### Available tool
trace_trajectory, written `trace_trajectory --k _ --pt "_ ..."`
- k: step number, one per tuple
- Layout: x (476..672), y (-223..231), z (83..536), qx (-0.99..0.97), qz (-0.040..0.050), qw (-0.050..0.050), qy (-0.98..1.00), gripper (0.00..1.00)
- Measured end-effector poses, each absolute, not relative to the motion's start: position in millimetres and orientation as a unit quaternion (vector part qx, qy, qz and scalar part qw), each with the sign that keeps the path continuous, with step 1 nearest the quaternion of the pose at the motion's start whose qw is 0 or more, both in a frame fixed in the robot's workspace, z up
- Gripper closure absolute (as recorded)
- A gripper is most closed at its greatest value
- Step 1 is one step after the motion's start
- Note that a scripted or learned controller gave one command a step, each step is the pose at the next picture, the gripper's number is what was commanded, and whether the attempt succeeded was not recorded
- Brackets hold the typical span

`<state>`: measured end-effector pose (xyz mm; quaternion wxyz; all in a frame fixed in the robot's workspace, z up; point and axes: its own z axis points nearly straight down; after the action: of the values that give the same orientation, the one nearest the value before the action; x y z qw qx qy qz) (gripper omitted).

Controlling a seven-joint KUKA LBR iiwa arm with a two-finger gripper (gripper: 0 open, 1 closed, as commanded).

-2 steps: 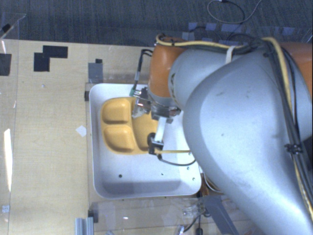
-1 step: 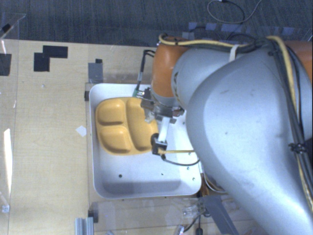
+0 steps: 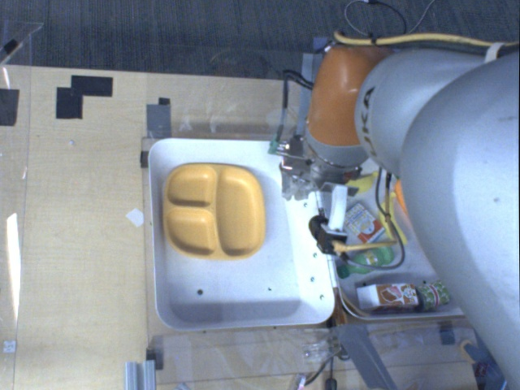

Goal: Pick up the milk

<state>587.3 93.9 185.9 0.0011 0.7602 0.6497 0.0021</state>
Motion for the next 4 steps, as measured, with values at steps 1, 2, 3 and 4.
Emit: trace_trajectory --k 1,2,3,4 --pt "553.0 131.0 204.8 0.793 0.0011 0.000 0.610 1.00" --pt "554.1 131.6 215.2 0.791 0.0023 0.000 0.612 1.00" --pt "495.0 168.7 223.9 0.728 0.0013 0.000 0.686 1.00" --pt "487.8 126.2 205.6 0.646 0.0017 0.001 0.763 1.00"
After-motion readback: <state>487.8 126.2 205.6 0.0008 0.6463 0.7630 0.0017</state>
